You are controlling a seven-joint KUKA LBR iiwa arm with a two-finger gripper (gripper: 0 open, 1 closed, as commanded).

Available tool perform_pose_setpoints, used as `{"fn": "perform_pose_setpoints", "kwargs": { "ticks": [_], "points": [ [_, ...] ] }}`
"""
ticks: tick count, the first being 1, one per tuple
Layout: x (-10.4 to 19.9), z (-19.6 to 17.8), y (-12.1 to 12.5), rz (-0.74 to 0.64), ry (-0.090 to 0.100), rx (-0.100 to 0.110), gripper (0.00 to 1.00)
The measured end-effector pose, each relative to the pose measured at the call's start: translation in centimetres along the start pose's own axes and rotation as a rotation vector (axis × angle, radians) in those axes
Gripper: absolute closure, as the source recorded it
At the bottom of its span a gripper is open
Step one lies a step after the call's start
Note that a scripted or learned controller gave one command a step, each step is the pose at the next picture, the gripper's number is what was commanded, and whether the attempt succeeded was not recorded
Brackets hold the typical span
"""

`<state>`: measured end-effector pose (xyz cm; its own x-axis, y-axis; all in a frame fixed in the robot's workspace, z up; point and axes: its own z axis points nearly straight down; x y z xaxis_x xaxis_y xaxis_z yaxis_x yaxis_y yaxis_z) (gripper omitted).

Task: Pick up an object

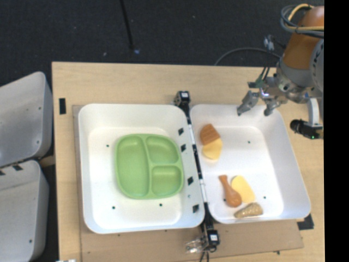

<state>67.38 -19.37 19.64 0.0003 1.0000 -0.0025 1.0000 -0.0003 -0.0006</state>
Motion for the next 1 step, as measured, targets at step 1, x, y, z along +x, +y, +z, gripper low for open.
{"fn": "perform_pose_setpoints", "kwargs": {
  "ticks": [1],
  "points": [
    [-0.56, 6.14, 0.05, 0.002, 0.001, 0.002, 0.00]
  ]
}}
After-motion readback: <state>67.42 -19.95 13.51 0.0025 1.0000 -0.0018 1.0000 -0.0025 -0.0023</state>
